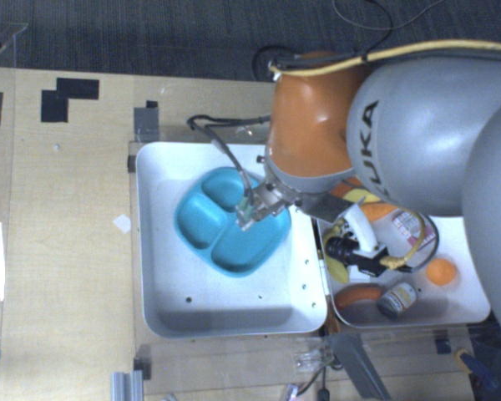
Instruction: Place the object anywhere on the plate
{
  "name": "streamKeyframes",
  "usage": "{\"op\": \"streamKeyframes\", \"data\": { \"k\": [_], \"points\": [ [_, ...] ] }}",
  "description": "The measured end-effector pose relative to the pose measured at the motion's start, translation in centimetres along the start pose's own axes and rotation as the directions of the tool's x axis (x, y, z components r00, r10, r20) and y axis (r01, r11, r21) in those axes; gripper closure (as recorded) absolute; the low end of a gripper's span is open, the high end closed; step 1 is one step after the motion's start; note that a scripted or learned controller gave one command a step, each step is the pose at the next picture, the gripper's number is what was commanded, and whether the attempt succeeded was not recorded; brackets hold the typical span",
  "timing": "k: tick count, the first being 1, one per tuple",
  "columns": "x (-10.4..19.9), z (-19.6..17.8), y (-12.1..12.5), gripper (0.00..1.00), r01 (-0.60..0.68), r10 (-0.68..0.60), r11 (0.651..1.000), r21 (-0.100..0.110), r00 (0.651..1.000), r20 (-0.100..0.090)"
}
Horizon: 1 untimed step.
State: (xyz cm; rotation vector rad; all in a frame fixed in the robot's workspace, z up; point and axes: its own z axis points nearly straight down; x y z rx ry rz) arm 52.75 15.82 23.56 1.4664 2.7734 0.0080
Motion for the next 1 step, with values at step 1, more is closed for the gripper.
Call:
{"op": "streamKeyframes", "data": {
  "k": [1],
  "points": [
    [-3.61,9.09,0.07,1.00,0.075,-0.075,0.997,0.003,0.997,-0.001]
  ]
}}
